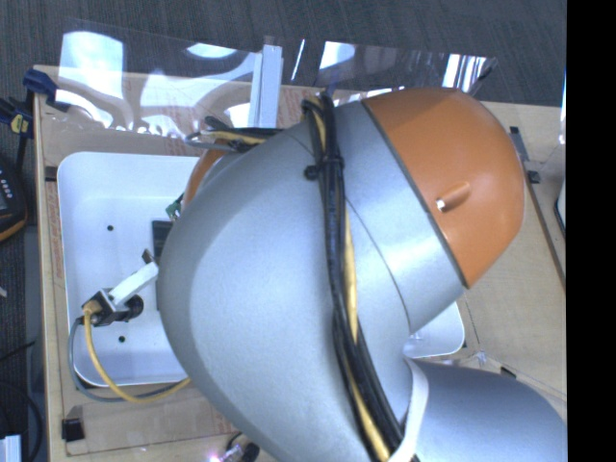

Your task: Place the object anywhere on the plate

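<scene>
camera view: the grey arm (289, 287) sprawls over the left white bin (87, 219), covering most of an orange plate (195, 179); whether the gripper (157, 242) is spread or closed cannot be told.

Robotics laboratory test cell, seen from above. A grey industrial arm (289, 287) with an orange band (452, 181) and a cable bundle (337, 258) strapped along its casing reaches over a pale wooden worktop (539, 258). A shallow white bin (82, 210) is set into the worktop. A clear plastic screen (173, 85) stands along the far edge, and a blue clamp (34, 83) grips the corner. The floor (289, 8) beyond is dark, ribbed office carpet.
</scene>
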You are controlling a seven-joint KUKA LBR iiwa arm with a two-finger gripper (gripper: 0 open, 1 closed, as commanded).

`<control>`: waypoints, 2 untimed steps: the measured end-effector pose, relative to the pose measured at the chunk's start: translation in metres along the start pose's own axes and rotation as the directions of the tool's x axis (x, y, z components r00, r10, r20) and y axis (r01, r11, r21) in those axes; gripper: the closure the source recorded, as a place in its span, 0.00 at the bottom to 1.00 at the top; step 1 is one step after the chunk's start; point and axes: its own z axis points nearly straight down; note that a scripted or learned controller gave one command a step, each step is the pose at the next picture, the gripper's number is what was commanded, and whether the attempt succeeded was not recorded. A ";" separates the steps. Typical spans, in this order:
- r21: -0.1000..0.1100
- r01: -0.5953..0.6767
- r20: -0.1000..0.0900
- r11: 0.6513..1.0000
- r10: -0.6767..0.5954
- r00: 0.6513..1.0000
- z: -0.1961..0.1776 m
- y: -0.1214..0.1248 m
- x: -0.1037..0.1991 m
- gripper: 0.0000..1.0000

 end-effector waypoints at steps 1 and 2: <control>-0.002 0.131 -0.001 0.991 -0.131 0.991 -0.022 -0.023 0.046 1.00; -0.003 0.162 -0.006 0.987 -0.162 0.987 -0.150 0.012 0.044 1.00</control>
